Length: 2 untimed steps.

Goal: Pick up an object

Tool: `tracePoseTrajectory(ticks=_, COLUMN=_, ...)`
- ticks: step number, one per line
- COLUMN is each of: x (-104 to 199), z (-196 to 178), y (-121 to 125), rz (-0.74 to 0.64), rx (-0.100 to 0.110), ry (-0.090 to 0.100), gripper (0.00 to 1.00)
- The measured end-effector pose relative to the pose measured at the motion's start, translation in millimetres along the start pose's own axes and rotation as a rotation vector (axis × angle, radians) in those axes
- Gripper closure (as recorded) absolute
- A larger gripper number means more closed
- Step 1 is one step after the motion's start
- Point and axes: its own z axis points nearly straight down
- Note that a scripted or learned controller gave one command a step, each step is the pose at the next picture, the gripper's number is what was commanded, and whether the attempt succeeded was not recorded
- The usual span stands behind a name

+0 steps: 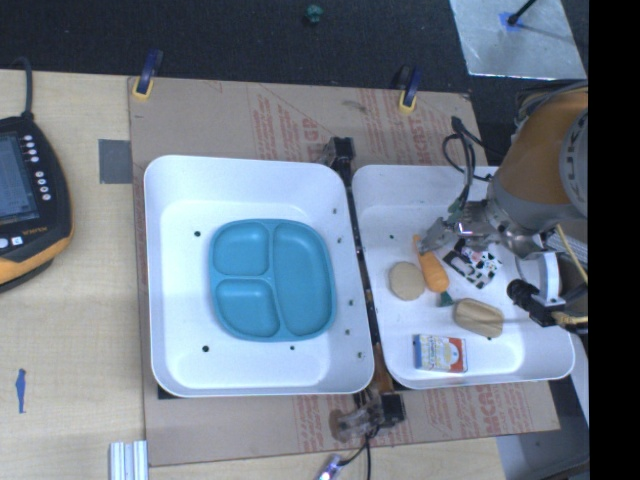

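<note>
The gripper (452,240) hangs low in the right bin (385,193), just above the orange carrot (434,272); I cannot tell its state.

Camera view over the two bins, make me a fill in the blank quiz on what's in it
1. The blue divided plate lies in the ____ bin.
2. The plate has ____ compartments.
3. The small carton lies in the ____ bin.
4. The orange carrot lies beside a round tan ____.

Missing words: left; three; right; cookie
</note>
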Motion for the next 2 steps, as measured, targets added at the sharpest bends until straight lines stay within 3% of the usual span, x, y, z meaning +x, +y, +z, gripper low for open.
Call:
tracePoseTrajectory(ticks=1, x=46, z=1, y=18, rz=0.005, rx=0.002, ry=-0.013, gripper=0.00)
tracePoseTrajectory(ticks=2, x=33, z=1, y=17, rz=-0.001, rx=0.002, ry=0.001, gripper=0.00)
